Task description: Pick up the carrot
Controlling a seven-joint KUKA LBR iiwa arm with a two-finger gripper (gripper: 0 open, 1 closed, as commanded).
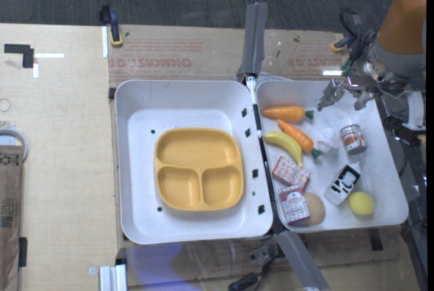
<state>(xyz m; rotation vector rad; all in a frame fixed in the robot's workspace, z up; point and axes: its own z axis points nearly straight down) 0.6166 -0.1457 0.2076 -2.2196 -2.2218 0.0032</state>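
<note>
Two carrots lie in the right bin [390, 167]. One carrot [283, 112] lies level near the bin's far left, its green top pointing right. The second carrot [296, 135] slants down to the right just below it, beside a banana [285, 147]. My gripper [344, 98] hangs over the far part of the right bin, to the right of and slightly beyond the level carrot. Its fingers [330, 95] are spread, with nothing between them.
The right bin also holds a small can [351, 138], a black-and-white box [342, 183], a lemon [361, 203], two red-and-white cartons [290, 173], a brown bun [313, 208] and a clear wrapper [327, 139]. A yellow divided plate [199, 169] sits in the left bin [135, 147].
</note>
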